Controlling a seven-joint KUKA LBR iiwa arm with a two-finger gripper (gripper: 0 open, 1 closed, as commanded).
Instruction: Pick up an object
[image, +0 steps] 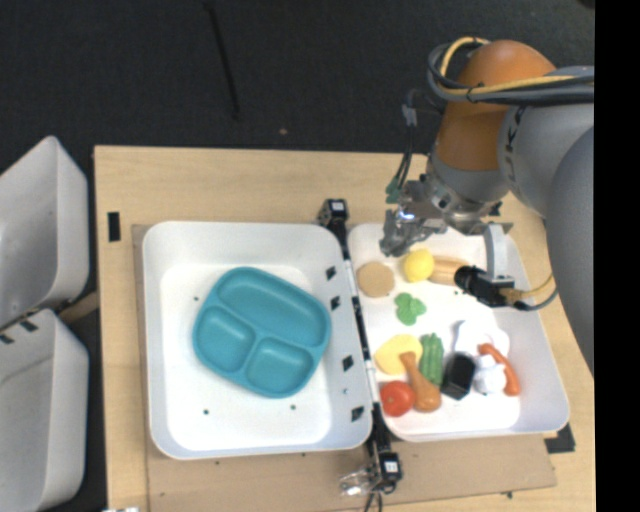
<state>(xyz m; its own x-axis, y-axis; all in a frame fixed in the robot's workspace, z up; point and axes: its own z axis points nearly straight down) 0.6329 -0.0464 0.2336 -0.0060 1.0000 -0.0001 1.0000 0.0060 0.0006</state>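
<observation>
Jaws (398, 232) low at right bin's (540, 395) far-left corner, above tan cookie (376, 278); their state cannot be told.

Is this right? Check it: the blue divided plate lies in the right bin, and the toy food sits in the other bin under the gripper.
Not quite. The camera view shows the blue divided plate in the left bin, not the right one. The rest holds: the toy food sits in the other bin, with the gripper above its far end.
</observation>
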